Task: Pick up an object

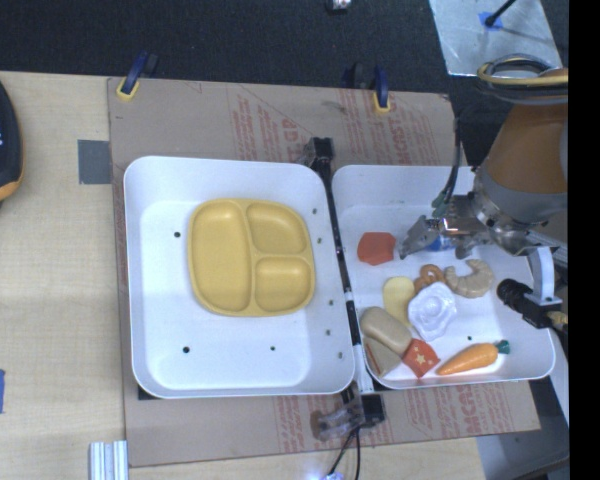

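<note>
Two bins (140,268) sit side by side — the left holds a yellow tray (250,256), the right the toys. The gripper (442,236) hangs over the right bin, just beside the red block (376,248) — finger state unclear.

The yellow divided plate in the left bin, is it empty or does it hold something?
Empty. The yellow divided plate shows three bare compartments; the toy foods lie in the right bin.
</note>
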You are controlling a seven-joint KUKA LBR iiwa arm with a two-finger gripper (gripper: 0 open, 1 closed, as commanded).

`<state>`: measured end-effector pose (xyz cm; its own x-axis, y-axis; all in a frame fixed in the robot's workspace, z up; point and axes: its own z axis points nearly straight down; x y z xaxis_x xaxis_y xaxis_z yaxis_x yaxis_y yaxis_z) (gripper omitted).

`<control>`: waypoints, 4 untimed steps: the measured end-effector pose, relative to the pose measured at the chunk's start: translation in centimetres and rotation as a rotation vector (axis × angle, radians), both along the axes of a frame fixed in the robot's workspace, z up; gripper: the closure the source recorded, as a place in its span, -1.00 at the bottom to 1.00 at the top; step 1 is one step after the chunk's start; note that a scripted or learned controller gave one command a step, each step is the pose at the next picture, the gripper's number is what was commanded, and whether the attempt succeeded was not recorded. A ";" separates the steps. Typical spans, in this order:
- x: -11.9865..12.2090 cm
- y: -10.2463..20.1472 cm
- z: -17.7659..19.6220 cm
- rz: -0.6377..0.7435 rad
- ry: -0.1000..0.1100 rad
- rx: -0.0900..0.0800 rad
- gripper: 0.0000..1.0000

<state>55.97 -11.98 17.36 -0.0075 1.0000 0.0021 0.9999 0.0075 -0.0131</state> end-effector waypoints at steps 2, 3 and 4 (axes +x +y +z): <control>-1.8 -1.2 -6.7 -0.003 -0.018 -0.008 1.00; -1.8 -1.2 -6.8 -0.003 -0.018 -0.008 -1.00; 2.2 1.5 -3.7 -0.001 -0.014 -0.002 -1.00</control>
